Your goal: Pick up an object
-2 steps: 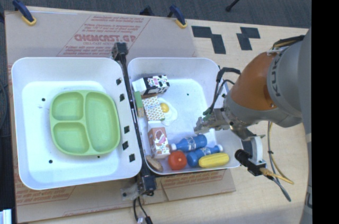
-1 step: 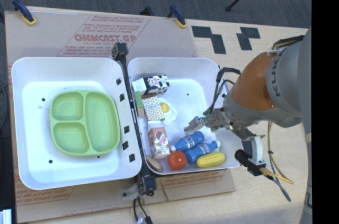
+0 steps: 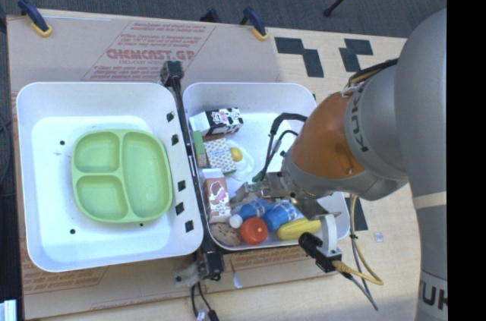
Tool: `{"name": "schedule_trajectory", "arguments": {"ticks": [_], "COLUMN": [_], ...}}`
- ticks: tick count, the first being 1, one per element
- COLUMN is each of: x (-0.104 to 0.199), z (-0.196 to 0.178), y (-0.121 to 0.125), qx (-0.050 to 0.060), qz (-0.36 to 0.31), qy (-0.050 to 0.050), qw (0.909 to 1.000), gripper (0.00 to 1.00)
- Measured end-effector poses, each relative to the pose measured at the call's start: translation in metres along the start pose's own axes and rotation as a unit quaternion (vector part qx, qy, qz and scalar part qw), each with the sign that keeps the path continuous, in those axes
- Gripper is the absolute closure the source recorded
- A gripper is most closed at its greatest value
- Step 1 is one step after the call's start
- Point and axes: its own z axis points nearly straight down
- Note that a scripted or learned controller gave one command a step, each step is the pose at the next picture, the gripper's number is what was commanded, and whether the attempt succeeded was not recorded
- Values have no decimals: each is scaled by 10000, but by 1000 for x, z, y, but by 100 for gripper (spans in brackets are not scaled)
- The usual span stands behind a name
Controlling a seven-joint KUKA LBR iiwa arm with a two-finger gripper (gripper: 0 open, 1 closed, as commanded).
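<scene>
I see the gripper (image 3: 262, 194) down in the right bin (image 3: 250, 93), among the clutter at its near end; its fingers are hidden in the pile, so I cannot tell their state. Just beside it, toward the bin's near wall, lie a blue bottle (image 3: 279, 215), a red ball (image 3: 254, 231) and a yellow banana (image 3: 300, 228). Beyond the gripper sits a black-and-white carton (image 3: 223, 120). Well to its left, the left bin (image 3: 38, 236) holds a green divided plate (image 3: 121, 175).
</scene>
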Motion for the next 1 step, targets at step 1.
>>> {"name": "schedule_trajectory", "arguments": {"ticks": [1], "x": [-1], "z": [-11], "y": [2], "qx": [-24], "qz": [-24], "qy": [-18], "qw": [10000], "gripper": [100]}}
